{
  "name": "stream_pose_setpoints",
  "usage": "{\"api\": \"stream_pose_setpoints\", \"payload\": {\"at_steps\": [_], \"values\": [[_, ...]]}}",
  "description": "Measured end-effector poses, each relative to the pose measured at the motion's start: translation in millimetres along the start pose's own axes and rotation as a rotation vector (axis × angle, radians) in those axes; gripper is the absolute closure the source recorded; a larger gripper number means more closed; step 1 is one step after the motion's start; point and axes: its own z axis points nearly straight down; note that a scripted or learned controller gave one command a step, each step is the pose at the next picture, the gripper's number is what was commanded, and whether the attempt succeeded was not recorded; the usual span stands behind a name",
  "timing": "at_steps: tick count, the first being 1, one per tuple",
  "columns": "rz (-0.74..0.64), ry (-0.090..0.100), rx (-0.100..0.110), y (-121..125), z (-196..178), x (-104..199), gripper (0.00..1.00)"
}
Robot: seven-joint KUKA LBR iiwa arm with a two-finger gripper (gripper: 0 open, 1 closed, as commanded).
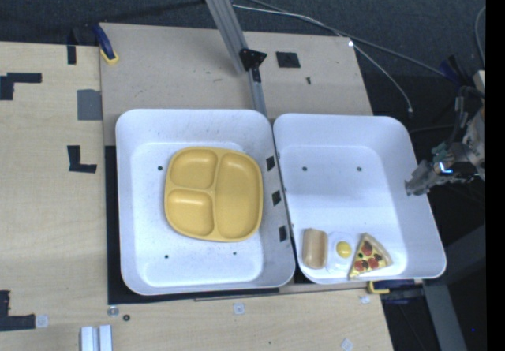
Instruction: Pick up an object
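Note:
In the right bin [347, 144], along its near edge, lie a brown hot-dog-like piece [314, 248], a white fried egg with a yellow yolk [342, 250] and a pizza slice [369, 254]. A yellow divided plate [214, 192] rests in the left bin [142, 184]. My gripper [422, 178] hangs just outside the right bin's right rim, well away from the food items, with nothing seen in it.
A grey metal pole [222, 6] slants from the top down to the gap between the bins. Cables run across the dark floor behind the bench. Black tape marks dot the wooden benchtop [47, 144] at left.

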Motion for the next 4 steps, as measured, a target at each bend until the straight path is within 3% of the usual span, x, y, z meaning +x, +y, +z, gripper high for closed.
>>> {"api": "stream_pose_setpoints", "payload": {"at_steps": [4], "values": [[-0.004, 0.002, 0.004, 89.3, 9.6, 204.6, 1.0]]}}
